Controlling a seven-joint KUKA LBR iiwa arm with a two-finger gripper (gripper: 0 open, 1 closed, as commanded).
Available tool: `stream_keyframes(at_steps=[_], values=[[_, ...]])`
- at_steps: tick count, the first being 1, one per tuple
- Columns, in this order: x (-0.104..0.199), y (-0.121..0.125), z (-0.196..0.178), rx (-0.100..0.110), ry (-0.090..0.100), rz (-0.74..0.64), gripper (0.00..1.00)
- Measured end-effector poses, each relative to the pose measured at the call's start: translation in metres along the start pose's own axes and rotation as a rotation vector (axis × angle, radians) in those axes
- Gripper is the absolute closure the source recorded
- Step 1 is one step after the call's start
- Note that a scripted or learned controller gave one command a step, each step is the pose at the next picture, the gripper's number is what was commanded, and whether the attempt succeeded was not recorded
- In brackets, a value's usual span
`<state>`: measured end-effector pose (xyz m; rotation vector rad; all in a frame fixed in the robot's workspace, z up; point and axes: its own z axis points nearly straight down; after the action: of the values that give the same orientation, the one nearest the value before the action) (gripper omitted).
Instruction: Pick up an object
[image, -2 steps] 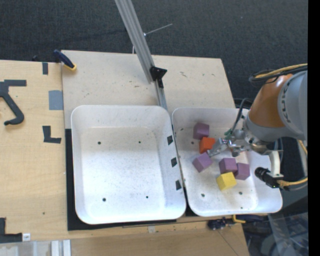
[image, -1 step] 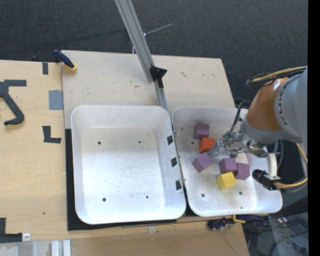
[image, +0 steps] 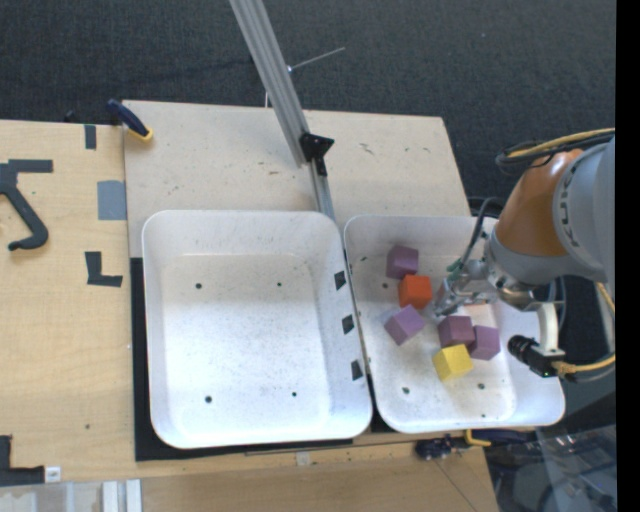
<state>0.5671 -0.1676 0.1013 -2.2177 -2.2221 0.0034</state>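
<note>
Purple, orange and yellow blocks are all lying in the right bin (image: 395, 400), none lifted yet.

The hand (image: 452, 297) is hanging low among them: orange block (image: 416, 291) just beside it, one purple block (image: 456, 329) just under it, another purple block (image: 405, 324) near, yellow block (image: 452, 361) beyond. How it is set I cannot tell; nothing is visibly gripped, so grasping and lifting appear to be remaining.

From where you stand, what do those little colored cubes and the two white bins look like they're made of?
The orange cube, yellow cube and purple cubes look like painted wood or foam: flat matte colors, crisp edges, no shine. I cannot tell which. The white bins look like molded plastic: rounded corners, thin rolled rims, slightly glossy, speckled with scuffs.
</note>
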Motion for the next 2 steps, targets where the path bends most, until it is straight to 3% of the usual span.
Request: stream_keyframes(at_steps=[2], values=[[-0.004,0.0,-0.102,-0.007,-0.001,0.0,1.0]])
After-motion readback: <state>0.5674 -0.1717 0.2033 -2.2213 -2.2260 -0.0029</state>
